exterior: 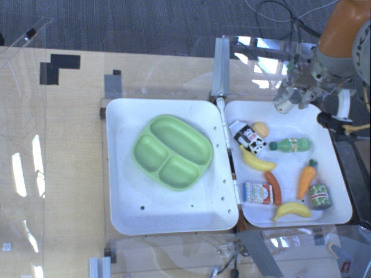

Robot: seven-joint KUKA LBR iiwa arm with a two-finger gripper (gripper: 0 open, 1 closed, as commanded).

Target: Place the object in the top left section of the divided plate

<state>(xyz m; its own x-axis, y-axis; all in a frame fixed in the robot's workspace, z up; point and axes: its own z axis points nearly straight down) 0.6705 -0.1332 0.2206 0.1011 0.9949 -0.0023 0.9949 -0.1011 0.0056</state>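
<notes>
In the right bin (342,210): toy foods, none yet chosen, light, rigid, slick; the banana (258,161) is best pinched mid-body. Pincer (288,102) above the bin's far edge; opening indiscernible. Divided plate (173,151) in the left bin.

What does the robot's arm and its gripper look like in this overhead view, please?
The arm is grey with a broad orange band above the wrist. Below that sits a blocky metallic wrist section leading to a small pale two-finger gripper. Thin dark cables loop behind it, and a black fitting sticks out on one side.
</notes>
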